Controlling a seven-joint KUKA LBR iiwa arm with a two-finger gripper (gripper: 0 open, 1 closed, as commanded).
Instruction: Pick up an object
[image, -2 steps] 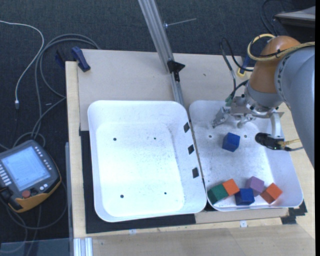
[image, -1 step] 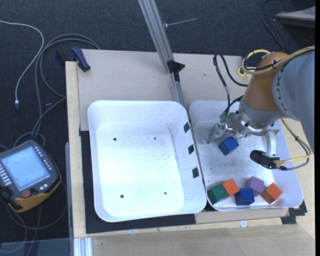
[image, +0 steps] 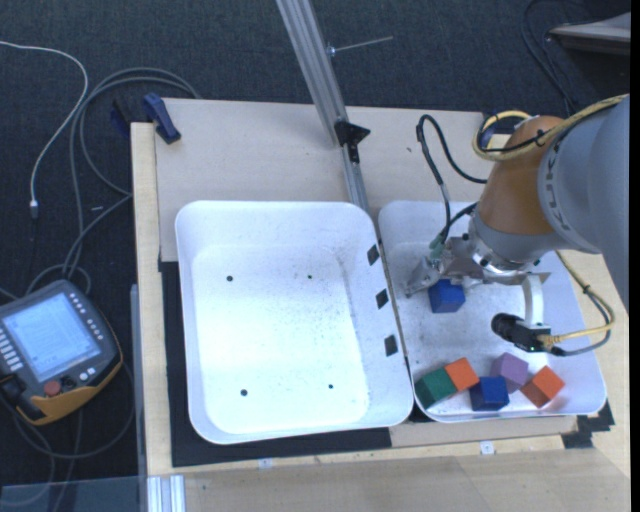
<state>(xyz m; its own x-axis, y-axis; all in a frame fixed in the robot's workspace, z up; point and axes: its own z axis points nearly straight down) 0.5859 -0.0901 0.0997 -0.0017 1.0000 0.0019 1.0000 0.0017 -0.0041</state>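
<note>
Hovering my claw (image: 443, 283) over the right bin (image: 590, 385), blue cube (image: 446, 297) right beneath it; grip state I cannot tell (wrist blocks it). Lift not confirmed, other cubes (image: 489, 382) untouched.

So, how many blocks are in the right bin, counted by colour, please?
Blue: 2, one at the gripper, one in the front row
Orange: 2
Green: 1
Purple: 1
Total: 6
</note>
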